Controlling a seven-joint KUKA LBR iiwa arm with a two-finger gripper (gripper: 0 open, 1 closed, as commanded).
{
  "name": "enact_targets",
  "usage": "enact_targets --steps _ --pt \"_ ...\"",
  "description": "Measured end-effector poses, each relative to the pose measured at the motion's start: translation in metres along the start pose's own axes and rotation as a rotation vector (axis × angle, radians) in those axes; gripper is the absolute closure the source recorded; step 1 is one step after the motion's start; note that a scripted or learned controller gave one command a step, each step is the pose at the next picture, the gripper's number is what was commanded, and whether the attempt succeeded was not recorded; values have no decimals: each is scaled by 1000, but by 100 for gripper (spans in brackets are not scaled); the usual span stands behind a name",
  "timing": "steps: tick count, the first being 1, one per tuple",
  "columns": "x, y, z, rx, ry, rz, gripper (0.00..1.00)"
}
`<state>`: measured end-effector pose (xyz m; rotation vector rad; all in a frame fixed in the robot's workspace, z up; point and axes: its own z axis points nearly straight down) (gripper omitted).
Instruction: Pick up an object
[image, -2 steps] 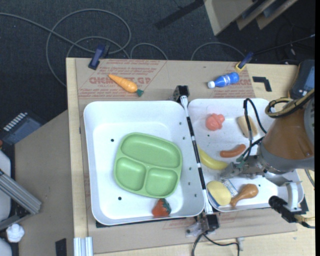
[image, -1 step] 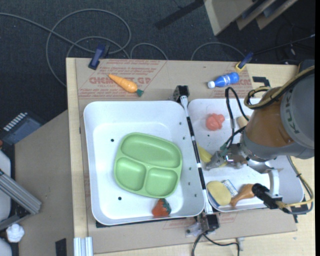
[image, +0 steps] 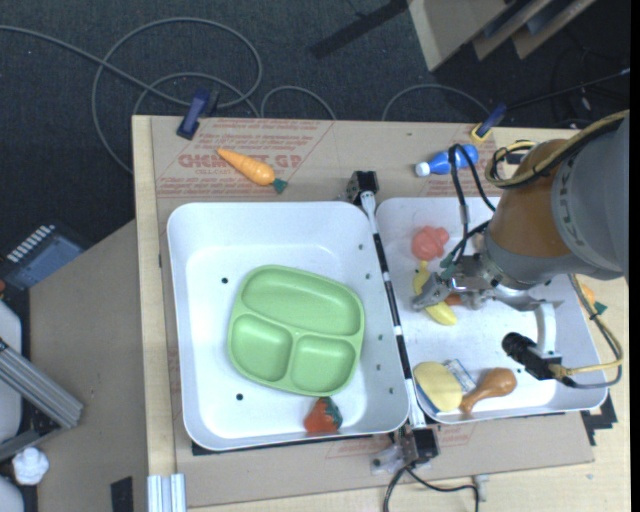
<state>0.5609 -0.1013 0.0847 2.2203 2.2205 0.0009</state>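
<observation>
My gripper (image: 435, 292) is low in the right bin (image: 478, 338), near its left wall. It hangs right over a yellow banana-like piece (image: 441, 315), which shows just below it and partly hidden under it. A pink lumpy toy (image: 431, 241) lies a little behind the gripper. At the bin's front edge lie a brown drumstick (image: 487, 387) and a pale yellow piece (image: 434, 383). The grey arm with its orange band (image: 530, 215) covers the right bin's far right side.
The left bin (image: 190, 300) holds a green divided plate (image: 296, 330) and a red strawberry (image: 322, 417) at its front edge. An orange carrot (image: 250, 166) and a small blue-and-white bottle (image: 436, 165) lie on the bench behind the bins. Cables trail beside the arm.
</observation>
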Motion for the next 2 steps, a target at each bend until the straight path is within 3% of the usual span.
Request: enact_targets --steps 1,2 --pt "0 0 -10 -2 -1 0 100" --pt "61 -16 -146 -1 1 -1 100"
